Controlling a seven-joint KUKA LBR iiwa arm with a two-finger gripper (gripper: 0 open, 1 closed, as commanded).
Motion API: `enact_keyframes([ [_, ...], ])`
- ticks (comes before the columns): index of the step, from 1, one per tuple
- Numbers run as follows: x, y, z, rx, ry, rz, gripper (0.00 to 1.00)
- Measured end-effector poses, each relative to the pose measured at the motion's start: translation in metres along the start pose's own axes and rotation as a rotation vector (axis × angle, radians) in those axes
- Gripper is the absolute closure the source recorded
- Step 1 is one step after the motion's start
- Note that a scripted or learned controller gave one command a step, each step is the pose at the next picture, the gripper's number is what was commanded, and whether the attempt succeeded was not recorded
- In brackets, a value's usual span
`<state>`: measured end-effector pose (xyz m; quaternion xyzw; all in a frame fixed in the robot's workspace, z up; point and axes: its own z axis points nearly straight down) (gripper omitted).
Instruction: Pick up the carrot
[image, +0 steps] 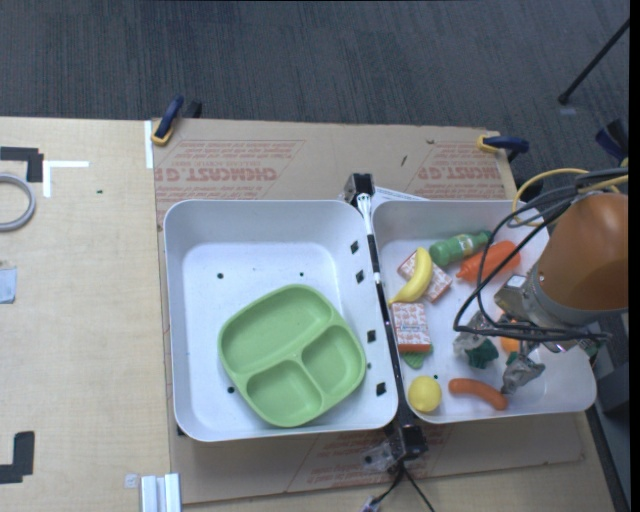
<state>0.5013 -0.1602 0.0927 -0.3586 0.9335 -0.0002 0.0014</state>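
A: What is the left bin (190, 300) like?
B: Shallow, white, smooth plastic with rounded corners. It holds a pale green plate (291, 354) with three hollows, lying askew at centre frame.

A: And the right bin (570, 395)?
B: Same make, touching the left one along a clipped seam. In it: a curved yellow banana (416, 275), a green bottle (459, 244) lying on its side toward the upper part, two small printed cartons (411, 326), a round lemon (424, 394) at the lower left corner, and a small dark green piece (484, 352) near the claw.

A: Where is the carrot?
B: The carrot (486, 260), orange and tapered, lies slantwise in the upper part of the right bin, just right of the bottle, partly crossed by black cables. A second orange thing, a smooth bent sausage (478, 392), lies along the lower edge, right of the lemon.

A: The arm?
B: It comes in from the right of the frame, its glossy orange band (592, 250) bulging over the bin, grey wrist below. The claw (497, 355) points down over the lower right of the bin, metal fingers (521, 374) spread somewhat apart, with nothing between them that I can make out. It stands apart from the carrot.

A: And underneath?
B: Brown cardboard (240, 165) on a pale wood counter (80, 330).
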Motion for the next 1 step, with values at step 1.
enact_keyframes([
  [1, 0.0306, -0.0486, -0.0638, 0.001, -0.001, -0.097, 0.0],
])
